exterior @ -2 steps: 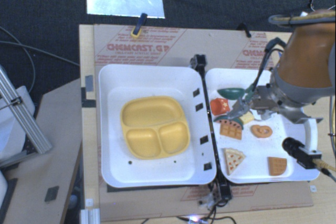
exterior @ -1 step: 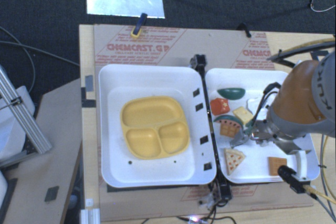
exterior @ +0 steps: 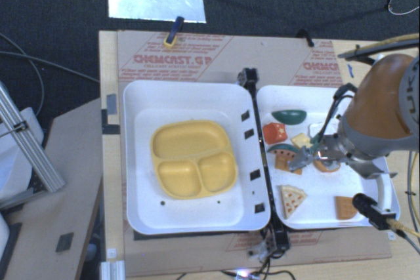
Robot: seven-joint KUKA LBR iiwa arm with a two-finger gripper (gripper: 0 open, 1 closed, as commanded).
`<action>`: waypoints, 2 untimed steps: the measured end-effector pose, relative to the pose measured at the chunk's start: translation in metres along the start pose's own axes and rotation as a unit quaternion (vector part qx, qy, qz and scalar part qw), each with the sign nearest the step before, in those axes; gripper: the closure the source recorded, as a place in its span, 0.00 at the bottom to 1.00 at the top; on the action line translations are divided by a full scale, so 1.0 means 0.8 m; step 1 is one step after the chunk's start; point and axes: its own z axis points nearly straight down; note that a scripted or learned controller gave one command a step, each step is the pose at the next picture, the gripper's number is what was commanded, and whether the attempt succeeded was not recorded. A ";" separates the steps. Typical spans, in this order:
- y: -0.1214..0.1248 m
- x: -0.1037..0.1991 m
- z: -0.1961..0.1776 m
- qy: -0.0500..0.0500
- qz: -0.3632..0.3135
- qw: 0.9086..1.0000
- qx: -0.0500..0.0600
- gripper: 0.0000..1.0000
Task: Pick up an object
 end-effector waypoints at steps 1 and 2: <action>0.068 0.024 -0.042 0.000 -0.001 1.000 -0.001 0.00; -0.005 0.035 0.006 0.001 0.002 1.000 0.005 0.00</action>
